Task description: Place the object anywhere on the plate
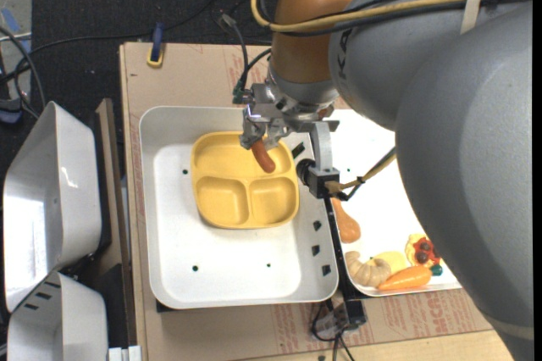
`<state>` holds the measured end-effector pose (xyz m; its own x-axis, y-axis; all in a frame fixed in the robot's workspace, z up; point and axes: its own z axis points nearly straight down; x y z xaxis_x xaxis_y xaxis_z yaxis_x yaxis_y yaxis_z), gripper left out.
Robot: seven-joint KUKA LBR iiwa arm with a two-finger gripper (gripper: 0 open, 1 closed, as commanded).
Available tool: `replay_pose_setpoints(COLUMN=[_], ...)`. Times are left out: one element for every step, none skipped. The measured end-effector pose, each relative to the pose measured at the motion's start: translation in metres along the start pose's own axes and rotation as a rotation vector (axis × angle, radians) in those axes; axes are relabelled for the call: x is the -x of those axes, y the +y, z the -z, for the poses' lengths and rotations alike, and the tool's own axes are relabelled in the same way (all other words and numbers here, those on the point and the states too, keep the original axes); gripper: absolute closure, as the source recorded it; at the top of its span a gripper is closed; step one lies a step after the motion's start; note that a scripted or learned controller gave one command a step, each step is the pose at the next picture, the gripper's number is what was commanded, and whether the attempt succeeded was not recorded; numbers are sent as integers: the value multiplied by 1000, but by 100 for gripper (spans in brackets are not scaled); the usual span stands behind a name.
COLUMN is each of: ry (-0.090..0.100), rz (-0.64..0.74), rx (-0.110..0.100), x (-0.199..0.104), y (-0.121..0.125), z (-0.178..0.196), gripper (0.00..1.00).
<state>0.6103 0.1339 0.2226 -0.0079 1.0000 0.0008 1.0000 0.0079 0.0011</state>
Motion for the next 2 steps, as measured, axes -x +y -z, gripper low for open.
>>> replay_pose_setpoints(ry=[1,-1], rz=[-1,-4], rx=[0,-1], x=[-45,-41], y=[2,2], z=[1,1], gripper=[100,0])
